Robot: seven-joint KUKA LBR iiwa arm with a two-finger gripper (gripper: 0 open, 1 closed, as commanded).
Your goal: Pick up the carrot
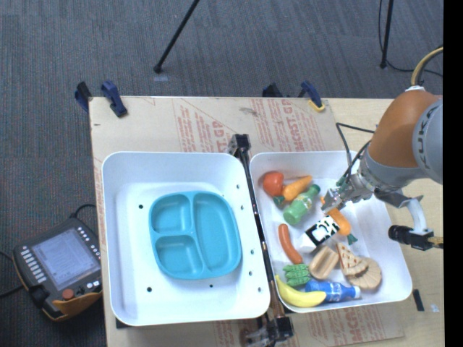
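Observation:
The carrot (297, 187), orange with a green end, lies in the upper left part of the right bin (402, 266), between a red tomato (272, 183) and a green toy (300, 208). My gripper (336, 198) hangs over the same bin, a short way to the right of the carrot and apart from it. The grey arm with its orange band (401, 132) reaches in from the right. Nothing shows held in the gripper.
The right bin also holds a sausage (289, 243), a black-and-white block (323, 230), bread pieces (340, 260), a banana (300, 295) and a blue bottle (329, 290). In the left bin (119, 266) lies a blue divided plate (195, 235). A teach pendant (58, 266) sits off the bench at left.

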